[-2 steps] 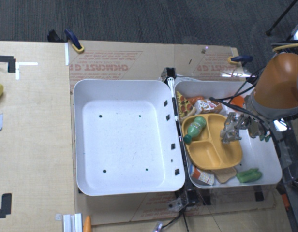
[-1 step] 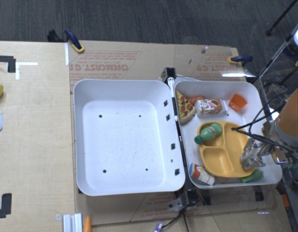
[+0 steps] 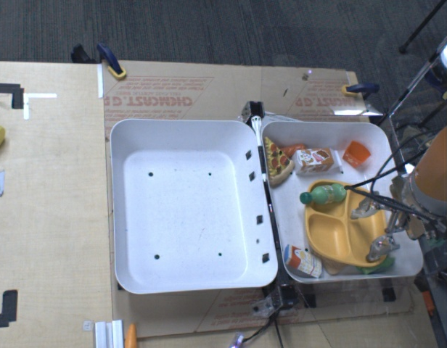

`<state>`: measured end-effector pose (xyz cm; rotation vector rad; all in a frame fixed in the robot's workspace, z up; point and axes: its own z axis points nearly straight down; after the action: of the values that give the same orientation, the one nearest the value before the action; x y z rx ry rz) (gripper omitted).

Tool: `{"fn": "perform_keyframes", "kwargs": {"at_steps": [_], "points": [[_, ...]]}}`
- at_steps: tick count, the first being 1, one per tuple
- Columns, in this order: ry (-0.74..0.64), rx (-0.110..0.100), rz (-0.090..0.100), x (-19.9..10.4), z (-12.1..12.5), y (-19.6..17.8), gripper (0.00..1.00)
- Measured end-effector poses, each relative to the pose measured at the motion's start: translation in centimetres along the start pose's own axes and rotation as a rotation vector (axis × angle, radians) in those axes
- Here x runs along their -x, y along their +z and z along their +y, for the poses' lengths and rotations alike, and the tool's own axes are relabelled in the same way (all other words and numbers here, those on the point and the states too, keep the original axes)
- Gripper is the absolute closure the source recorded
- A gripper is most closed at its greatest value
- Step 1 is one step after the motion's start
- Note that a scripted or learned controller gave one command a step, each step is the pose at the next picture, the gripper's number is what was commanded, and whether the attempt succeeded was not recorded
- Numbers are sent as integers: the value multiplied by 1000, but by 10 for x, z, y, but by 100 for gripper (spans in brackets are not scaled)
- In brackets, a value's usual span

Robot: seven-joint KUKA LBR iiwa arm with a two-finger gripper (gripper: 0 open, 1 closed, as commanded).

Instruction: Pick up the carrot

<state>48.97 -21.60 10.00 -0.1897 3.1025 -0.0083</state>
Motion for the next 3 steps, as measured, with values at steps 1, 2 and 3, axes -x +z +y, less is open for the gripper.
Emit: {"fn": "perform_keyframes", "kwargs": {"at_steps": [1,2,3], "points": [[307,0,16,13,63,3,0],[-3,1,12,-3,18,2,0],[-177,-22,16,77,82,0,0]]}}
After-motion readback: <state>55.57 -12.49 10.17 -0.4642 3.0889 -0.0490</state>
